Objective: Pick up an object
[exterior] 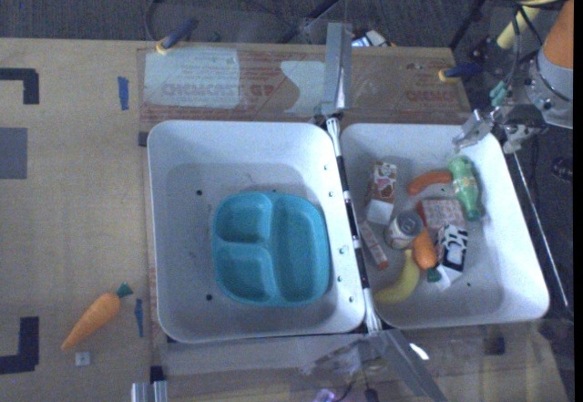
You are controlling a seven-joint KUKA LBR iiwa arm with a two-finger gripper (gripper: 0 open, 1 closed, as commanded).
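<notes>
Two shallow white bins side by side. Left bin (pixel 173 163): one teal three-compartment plastic tray (pixel 271 247), nothing on it. Right bin (pixel 519 273): one green plastic bottle (pixel 465 187), one yellow banana (pixel 401 283), two orange carrot-shaped toys (pixel 428 180) (pixel 424 250), one small red-and-white carton (pixel 383 180), one silver can (pixel 404 227), one black-and-white cow-patterned box (pixel 453 247). Metal two-finger gripper (pixel 492 128) at bin's far right corner, finger gap unreadable. Bottle nearest below fingers, untouched. Third orange carrot toy (pixel 92 319) on wooden bench, far from fingers.

Bench (pixel 73 209) bears two bins (pixel 173 236), toy carrot (pixel 93 318).
</notes>
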